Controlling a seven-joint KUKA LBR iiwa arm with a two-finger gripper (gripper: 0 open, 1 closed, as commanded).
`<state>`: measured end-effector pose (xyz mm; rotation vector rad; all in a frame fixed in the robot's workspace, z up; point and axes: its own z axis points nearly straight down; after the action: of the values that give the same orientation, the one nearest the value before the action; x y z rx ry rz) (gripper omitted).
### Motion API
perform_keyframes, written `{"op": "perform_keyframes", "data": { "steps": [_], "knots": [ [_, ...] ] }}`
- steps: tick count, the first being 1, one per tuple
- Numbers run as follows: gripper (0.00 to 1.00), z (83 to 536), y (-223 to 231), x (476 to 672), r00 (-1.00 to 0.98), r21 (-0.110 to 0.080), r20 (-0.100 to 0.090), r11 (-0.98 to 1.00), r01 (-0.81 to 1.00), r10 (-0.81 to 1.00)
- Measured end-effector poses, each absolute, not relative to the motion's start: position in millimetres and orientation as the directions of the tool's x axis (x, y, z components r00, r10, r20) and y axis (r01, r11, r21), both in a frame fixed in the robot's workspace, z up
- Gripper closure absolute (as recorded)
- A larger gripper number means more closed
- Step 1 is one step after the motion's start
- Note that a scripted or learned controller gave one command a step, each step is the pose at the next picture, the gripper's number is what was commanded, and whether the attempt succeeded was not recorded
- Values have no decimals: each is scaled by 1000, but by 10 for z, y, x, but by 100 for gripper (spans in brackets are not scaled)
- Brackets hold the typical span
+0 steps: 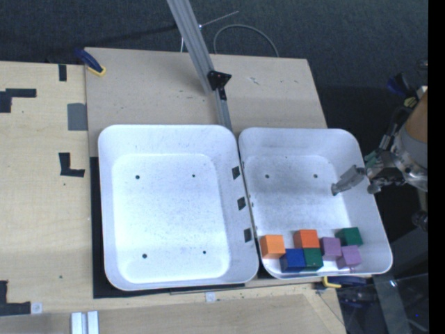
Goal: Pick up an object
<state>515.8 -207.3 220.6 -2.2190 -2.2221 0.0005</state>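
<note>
Pincer (348,181) sits over the right bin's (299,141) 3 o'clock rim, nothing visibly in it; whether it's open or shut, can't tell (too small, blurred). Blocks bunch at the bin's 6 o'clock wall, well apart from the pincer: orange block (272,245), second orange block (306,239), blue block (295,259), green block (313,258), dark green block (350,236), two purple blocks (331,246) + (351,256), most touching neighbours. Left bin (167,134) lies just beside. A grey metal bar (188,26) slants over the bench (42,207) at 12 o'clock.
</note>
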Motion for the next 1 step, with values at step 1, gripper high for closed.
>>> {"op": "perform_keyframes", "data": {
  "steps": [1],
  "knots": [
    [0,1668,-2027,5040,0,-7,2,0,1000,1000]
  ]
}}
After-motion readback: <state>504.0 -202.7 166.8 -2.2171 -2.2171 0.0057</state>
